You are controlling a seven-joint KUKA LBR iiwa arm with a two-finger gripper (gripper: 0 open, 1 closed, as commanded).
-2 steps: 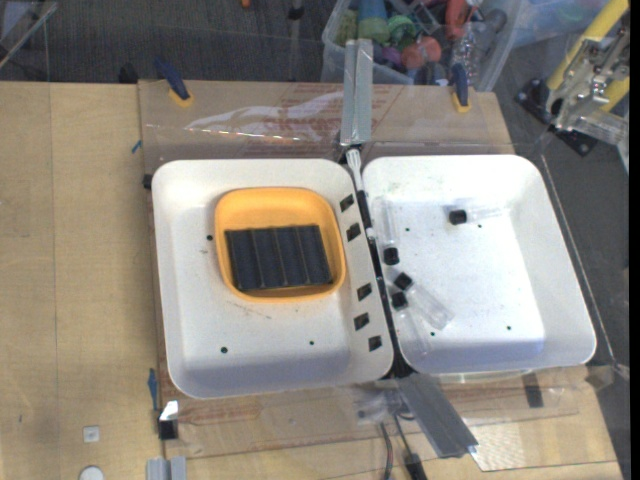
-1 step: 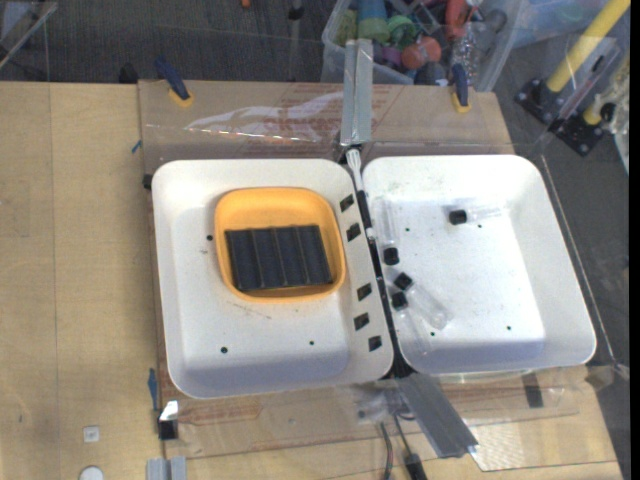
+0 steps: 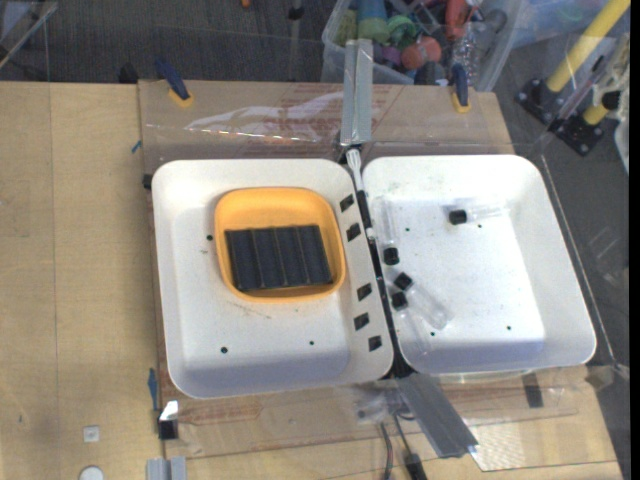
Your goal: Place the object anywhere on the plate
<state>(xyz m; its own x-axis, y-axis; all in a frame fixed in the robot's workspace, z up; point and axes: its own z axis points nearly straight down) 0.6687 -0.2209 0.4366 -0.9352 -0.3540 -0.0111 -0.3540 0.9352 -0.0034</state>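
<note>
An orange-yellow plate point(image 3: 276, 205) with rounded corners rests in the left bin point(image 3: 190, 328), towards its back. A flat black ribbed slab point(image 3: 278, 257) lies on the plate and covers most of its middle and front. The slab sits level, inside the plate's rim.
The right bin point(image 3: 520, 318) holds a small black block point(image 3: 458, 216) with a clear piece beside it near the back. A few small black bits point(image 3: 397, 280) and a clear piece point(image 3: 431, 310) lie by the divider. A tub of coloured toys point(image 3: 420, 18) stands behind the bins.
</note>
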